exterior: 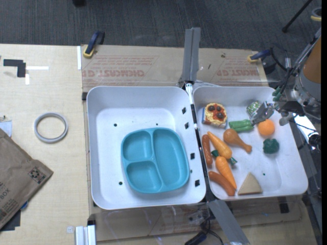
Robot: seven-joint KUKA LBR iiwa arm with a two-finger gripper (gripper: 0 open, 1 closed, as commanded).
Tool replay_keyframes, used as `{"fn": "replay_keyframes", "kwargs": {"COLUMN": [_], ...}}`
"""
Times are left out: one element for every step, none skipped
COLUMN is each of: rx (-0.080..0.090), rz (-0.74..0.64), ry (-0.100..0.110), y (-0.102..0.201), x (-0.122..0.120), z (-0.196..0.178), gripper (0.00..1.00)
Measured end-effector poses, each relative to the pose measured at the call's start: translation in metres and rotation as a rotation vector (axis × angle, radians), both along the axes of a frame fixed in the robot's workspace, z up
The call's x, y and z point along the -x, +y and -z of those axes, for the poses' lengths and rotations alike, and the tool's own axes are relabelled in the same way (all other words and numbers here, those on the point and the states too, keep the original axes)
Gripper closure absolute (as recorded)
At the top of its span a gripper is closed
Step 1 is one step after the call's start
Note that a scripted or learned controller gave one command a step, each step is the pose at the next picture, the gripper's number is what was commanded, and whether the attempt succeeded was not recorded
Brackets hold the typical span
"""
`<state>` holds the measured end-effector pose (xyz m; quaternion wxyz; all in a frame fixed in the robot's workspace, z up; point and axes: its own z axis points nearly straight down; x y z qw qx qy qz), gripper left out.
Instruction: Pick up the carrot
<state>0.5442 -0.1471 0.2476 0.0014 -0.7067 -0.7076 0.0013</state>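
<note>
One legible word, "BOX", marks the brown package (18, 180); pincer (264, 112) spread wide above the carrot (225, 171).

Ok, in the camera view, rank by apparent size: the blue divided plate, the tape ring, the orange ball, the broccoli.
Largest to smallest:
1. blue divided plate
2. tape ring
3. orange ball and broccoli, too alike to rank

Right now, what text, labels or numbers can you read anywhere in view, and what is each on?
"BOX": on the brown paper bag at the left edge, beside a small printed code too small to read.
Red lettering, upside down and blurred, unreadable: on the cardboard behind the bins.
Nothing readable on the bins, tray or food.
</note>
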Motion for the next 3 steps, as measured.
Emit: {"fn": "replay_keyframes", "kwargs": {"rx": [0.004, 0.001, 0.002], "rz": [-0.151, -0.149, 0.104], "ry": [-0.014, -0.003, -0.002], "y": [0.044, 0.045, 0.099], "x": [0.007, 0.010, -0.062], "z": [0.151, 0.148, 0.056], "gripper": [0.00, 1.00, 1.00]}}
